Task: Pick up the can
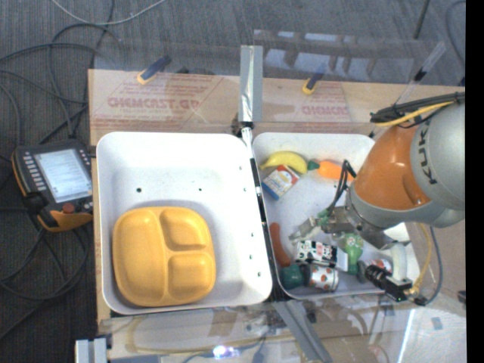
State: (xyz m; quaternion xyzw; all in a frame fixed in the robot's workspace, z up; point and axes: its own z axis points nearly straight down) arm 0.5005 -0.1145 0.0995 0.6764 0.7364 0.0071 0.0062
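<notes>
The can (324, 279) lies on its side near the front wall of the right bin (302, 191); it is small, with a red and white label. My gripper (330, 225) hangs low over the middle of that bin, under the orange wrist band (386, 178). It is a little behind the can, just above a white patterned box (316, 252) and a green bottle (352, 243). The arm hides the gripper's tip. Nothing shows as held.
The right bin also holds a banana (284, 160), a small carton (278, 181), an orange piece (330, 169), a red sausage (278, 245) and a green object (293, 276) beside the can. A yellow divided tray (163, 255) lies in the left bin (174, 165).
</notes>
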